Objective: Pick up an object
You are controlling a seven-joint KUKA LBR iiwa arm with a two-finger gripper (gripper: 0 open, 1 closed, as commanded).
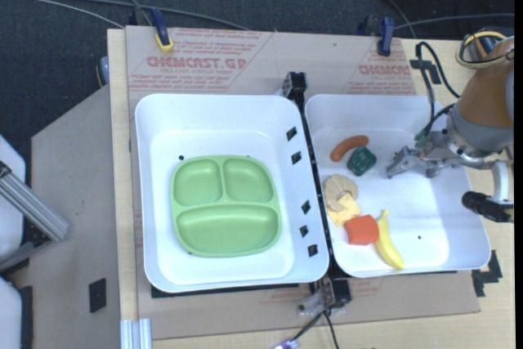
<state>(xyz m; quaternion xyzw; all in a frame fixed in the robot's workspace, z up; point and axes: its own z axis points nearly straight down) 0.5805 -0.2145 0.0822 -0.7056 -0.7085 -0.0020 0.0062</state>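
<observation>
We see the gripper (400,163) low in the right bin (425,245), jaws open, nothing btwn them. Green block (360,161) sits just left; sausage (350,146) nearby.

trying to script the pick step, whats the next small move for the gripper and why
Probably a short slide leftward and down toward the dark green chunky toy. The gripper sits low in the right white bin just right of that toy, with nothing visibly between its fingers. The orange sausage-shaped toy lies right behind the green one, so approach carefully.
</observation>
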